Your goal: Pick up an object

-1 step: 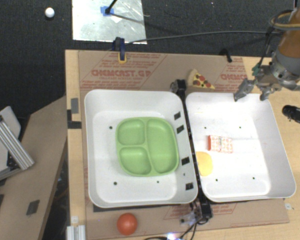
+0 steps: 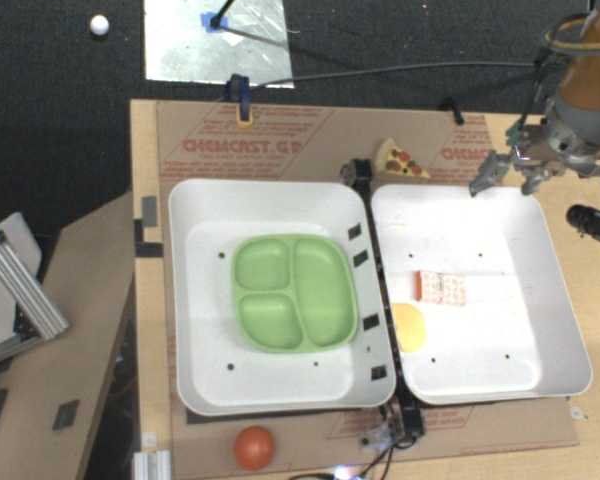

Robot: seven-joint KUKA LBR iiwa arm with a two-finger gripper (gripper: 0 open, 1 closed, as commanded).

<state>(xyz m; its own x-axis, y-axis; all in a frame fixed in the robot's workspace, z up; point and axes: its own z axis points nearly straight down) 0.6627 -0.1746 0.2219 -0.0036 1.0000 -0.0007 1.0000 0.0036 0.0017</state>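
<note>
In the right bin [image 2: 550, 298] lie a small white and red packet [image 2: 440, 288] and a yellow round piece [image 2: 409, 327] near its left wall. My gripper [image 2: 508, 175] hangs over the far right corner of that bin, well away from both items, its fingers spread open with nothing between them. The left bin [image 2: 195, 268] holds a green divided tray [image 2: 293, 291].
A toy pizza slice [image 2: 400, 160] lies on the board behind the bins. A red ball [image 2: 254, 446] sits in front of the left bin. A blue clamp [image 2: 240, 96] and a foil sheet [image 2: 218, 28] are at the back. A white ball [image 2: 100, 25] rests far left.
</note>
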